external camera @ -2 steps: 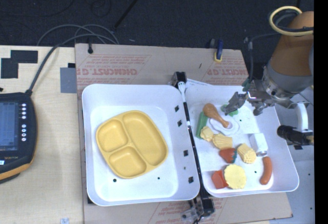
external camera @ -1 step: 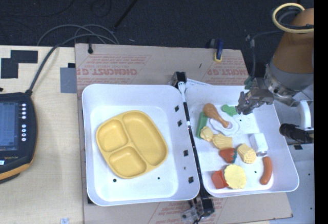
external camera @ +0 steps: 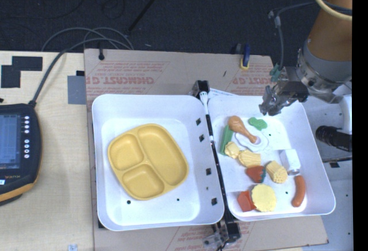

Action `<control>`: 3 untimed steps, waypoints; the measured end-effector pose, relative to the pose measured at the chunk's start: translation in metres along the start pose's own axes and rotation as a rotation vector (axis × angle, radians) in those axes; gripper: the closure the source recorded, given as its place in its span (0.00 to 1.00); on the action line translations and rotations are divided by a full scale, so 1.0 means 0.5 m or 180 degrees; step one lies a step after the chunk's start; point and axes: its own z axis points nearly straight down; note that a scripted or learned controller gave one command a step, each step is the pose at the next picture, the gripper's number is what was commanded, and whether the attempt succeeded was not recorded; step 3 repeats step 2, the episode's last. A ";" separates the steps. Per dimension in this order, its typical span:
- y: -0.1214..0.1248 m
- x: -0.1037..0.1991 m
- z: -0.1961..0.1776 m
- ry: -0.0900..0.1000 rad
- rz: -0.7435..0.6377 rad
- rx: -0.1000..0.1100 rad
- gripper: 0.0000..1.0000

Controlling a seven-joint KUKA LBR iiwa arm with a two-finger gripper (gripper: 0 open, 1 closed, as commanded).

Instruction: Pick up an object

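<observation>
We see two white bins side by side on the cardboard-covered bench. The left bin (external camera: 115,209) carries a yellow divided plate (external camera: 148,161), three compartments, nothing in them that we can make out. The right bin (external camera: 322,186) has all the toy food bunched in its middle and near end: a drumstick (external camera: 241,128), a green piece (external camera: 257,124) just beside it at the far side, a fried egg (external camera: 257,141) under the drumstick's bone end, a green strip (external camera: 226,138) by the divider, a pale yellow lump (external camera: 231,150) touching a ridged yellow piece (external camera: 249,158), a red-orange piece (external camera: 256,173), corn (external camera: 276,173), a small white block (external camera: 291,158), a sausage (external camera: 298,191) near the right wall, a round yellow piece (external camera: 264,197) and a red piece (external camera: 245,200) touching it.

The gripper (external camera: 270,107) hangs over the far edge of the right bin, just beyond the green piece and drumstick, apart from both. Nothing is visible between its parts. It is dark and seen end-on, so we cannot tell whether it is wide or narrow.

We judge the pick not yet made. Nearest candidates are the green piece and drumstick. The clutter is a risk: touching neighbours could get nudged or grabbed along.

A teach pendant (external camera: 14,152) sits on the bench far left, well apart.
</observation>
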 end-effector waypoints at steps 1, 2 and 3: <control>-0.079 0.130 -0.201 0.0002 -0.0004 0.0003 1.00; -0.138 0.252 -0.264 -0.0003 0.0000 0.0028 1.00; -0.138 0.252 -0.264 -0.0003 0.0000 0.0028 1.00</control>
